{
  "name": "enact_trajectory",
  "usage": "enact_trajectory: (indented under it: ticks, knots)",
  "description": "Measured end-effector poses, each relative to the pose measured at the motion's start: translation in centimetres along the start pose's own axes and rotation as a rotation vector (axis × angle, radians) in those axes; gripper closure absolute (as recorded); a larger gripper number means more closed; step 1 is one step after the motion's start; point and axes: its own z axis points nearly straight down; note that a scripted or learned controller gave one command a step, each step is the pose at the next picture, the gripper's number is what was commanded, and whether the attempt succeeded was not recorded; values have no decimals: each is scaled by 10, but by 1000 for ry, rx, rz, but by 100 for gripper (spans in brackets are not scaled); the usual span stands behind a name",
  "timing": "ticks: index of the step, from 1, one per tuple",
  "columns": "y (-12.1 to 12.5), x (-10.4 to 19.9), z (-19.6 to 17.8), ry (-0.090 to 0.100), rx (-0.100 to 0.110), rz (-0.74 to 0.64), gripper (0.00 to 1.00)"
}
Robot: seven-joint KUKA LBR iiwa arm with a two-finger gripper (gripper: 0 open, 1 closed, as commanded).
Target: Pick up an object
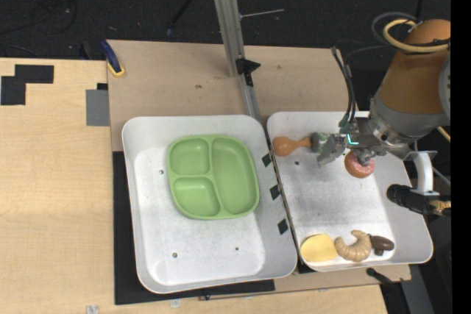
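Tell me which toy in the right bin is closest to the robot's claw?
The pink round toy, right beside the gripper. The orange toy lies a bit farther left, and the yellow and tan ones sit at the near edge.

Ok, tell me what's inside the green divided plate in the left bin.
The green plate sits in the left bin; all three compartments look bare. What lies beneath the plate is covered.

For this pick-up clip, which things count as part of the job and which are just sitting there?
Job: gripper; orange pear-shaped toy beside it; pink round toy; yellow disc; tan croissant-like toy; dark brown piece.
Lying about: green divided plate; metal post.
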Motion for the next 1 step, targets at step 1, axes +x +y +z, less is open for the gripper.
enact_trajectory:
  ticks: [1]
  knots:
    - [1,0,-1,0,-3,0,0]
